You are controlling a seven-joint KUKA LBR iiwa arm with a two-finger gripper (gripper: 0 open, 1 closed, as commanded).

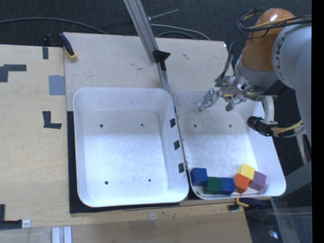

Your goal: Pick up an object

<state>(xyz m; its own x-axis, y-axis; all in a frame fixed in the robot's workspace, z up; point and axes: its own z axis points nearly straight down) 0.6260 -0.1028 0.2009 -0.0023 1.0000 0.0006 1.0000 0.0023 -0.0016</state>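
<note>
Claw [218,101] hangs over the far end of the right bin [263,151], fingers look spread, nothing between them. Targets sit well apart from it, bunched against the near wall of that bin: blue cube [199,175], green cube [214,185], second blue cube [227,185], orange cube [241,183], yellow cube [247,171], purple cube [258,179]. Likely light, rigid, smooth-faced blocks; not fragile. Best bet the first blue cube at the row's left end, pinched on two opposite flat faces. Neighbours touching, so the others leave little finger room. Left bin [81,135] on the tabletop [111,59] not needed.
</note>
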